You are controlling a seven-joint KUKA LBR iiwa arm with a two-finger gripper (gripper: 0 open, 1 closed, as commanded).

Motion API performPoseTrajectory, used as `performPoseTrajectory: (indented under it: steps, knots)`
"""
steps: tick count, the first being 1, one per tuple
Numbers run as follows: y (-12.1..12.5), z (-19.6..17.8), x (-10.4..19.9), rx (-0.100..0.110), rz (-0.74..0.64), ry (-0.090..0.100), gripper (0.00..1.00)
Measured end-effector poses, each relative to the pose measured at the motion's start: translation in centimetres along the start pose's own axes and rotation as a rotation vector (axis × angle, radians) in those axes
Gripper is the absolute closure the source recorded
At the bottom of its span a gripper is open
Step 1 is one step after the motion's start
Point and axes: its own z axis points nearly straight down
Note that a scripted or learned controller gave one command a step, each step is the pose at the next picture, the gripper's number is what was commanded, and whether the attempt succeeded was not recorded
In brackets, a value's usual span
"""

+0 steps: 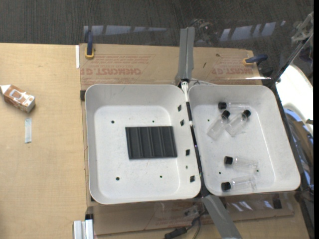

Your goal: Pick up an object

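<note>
Worktop point(40, 183): pale wood carrying two shallow white bins side by side, brown cardboard point(119, 66) clamped behind them
Hand: mine, yet I cannot tell whether it is spread or pressed together; nothing can be called held
Right bin point(284, 133): nearest my reach from the right; it holds the things to pick, five clear vials with black caps
Upper vials point(235, 126): three lying close, two bodies nearly touching; I judge a crowded grip there, likely to nudge a neighbour
Lower vials point(244, 164): one by mid-floor, another point(241, 184) just beside the near wall; they lie on their sides, so they may roll
Best target: the mid-floor vial, I judge; open floor on both sides of it
Edges: the sloped near wall crowds the lowest vial; the ridge between the bins limits travel leftward
Left bin point(99, 183): a dark ribbed pad point(151, 142) lies flat at centre; bare floor all round
Far left: a small box point(19, 98) and a thin strip point(28, 131) on the wood, well apart from the bins
</note>
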Motion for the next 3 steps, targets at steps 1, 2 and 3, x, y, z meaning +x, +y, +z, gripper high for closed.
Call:
performPoseTrajectory:
  steps: [1,2,3]
  knots:
    - [0.02,-0.05,0.00,0.000,-0.350,-0.001,0.00]
    - [0.03,-0.02,-0.01,-0.001,-0.739,-0.001,0.00]
    - [0.05,-0.02,-0.01,-0.002,-1.073,-0.002,0.00]
